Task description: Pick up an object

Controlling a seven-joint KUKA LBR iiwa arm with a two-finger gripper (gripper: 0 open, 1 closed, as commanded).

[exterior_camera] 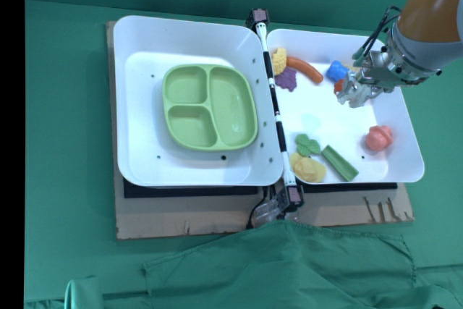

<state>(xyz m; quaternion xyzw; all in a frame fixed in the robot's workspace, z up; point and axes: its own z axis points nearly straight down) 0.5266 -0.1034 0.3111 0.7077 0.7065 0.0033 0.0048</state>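
Camera view shows the pick not yet done: every toy food piece lies loose in the right bin [405, 155], and nothing hangs from the arm. The pincer [352, 92] hovers low over the far right part of that bin, just beside a blue piece [336, 71] and a small red bit at its tip. Whether it is spread or closed I cannot tell. Grasping and lifting remain. A green divided plate [210, 107] sits in the left bin [137, 40].

Arm [434, 3] cut off by right edge; small red object [338, 86] mostly hidden behind gripper [352, 95].
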